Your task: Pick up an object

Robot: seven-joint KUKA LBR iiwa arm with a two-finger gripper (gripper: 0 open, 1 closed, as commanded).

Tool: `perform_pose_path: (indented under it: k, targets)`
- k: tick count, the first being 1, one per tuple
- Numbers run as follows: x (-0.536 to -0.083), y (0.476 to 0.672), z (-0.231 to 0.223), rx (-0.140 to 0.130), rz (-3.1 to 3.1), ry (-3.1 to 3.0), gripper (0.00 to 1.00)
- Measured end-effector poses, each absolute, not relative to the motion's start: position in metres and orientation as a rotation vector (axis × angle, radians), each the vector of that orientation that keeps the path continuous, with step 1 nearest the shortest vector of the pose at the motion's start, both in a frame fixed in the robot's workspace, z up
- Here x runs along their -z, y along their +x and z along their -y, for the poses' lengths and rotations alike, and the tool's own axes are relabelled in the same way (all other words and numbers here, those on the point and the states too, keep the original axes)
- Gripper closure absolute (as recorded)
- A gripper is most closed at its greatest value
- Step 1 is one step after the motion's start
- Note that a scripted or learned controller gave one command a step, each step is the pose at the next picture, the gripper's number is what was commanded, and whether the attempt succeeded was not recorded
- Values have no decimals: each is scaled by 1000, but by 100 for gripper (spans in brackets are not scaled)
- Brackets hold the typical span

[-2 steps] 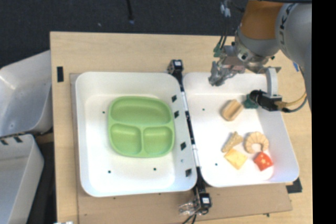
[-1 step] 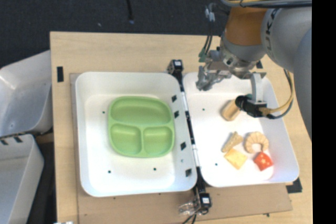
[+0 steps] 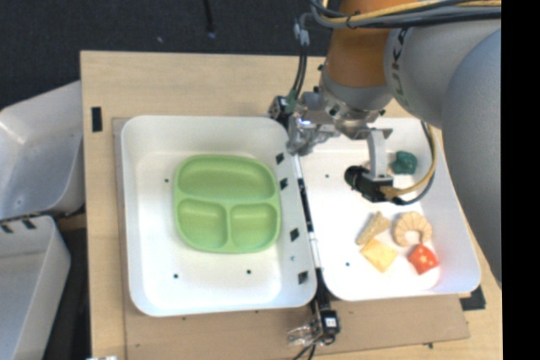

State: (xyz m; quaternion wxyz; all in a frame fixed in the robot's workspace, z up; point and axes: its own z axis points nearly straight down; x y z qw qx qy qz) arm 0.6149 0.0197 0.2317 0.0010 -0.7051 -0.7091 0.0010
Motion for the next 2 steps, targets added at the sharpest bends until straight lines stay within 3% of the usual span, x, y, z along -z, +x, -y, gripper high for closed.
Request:
perform_pose_path:
  k: [1,2]
  targets:
    - [-245,603,-71,3,2229,-2212,100]
    - [-244,604,-67,2,2224,-2218,0]
